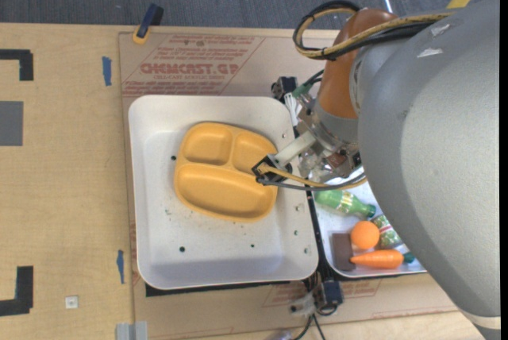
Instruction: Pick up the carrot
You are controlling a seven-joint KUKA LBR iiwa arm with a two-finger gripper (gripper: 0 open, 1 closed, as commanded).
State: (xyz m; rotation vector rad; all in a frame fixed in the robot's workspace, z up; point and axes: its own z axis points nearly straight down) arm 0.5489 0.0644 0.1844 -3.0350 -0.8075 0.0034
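Observation:
The carrot [378, 258] is orange with a green tip and lies flat at the near edge of the right bin [337, 267]. My gripper [324, 162] hangs above that bin's left wall, up and to the left of the carrot and well apart from it. The grey arm covers most of the right bin.
Just behind the carrot sits an orange ball [365, 235], with a brown block [341, 248] on its left and a green bottle [346, 203] farther back. The left bin [151, 195] holds a yellow divided plate [225, 169].

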